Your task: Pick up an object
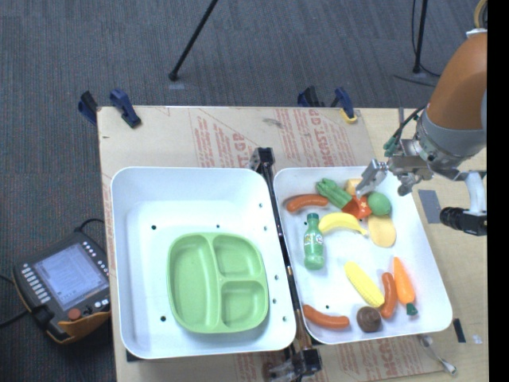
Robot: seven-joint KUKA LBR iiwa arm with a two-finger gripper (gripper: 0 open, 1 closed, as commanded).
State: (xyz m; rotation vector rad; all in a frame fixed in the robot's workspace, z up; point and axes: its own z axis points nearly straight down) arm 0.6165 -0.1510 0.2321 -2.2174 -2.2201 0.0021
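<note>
Grey arm (453, 130), orange band, metal gripper (390, 177).

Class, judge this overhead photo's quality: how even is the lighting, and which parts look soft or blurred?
Camera view: lighting is even and diffuse, with faint shadows beneath the green tray and no harsh glare on the white bins; the whole frame is slightly soft, and the claw looks blurriest.

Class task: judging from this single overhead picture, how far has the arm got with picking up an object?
Done: the hand has reached the right bin's far edge, above the toy food. In hand: nothing visibly between its fingers. Left: the whole pick; the banana, green bottle and sausage all lie in the bin.
</note>
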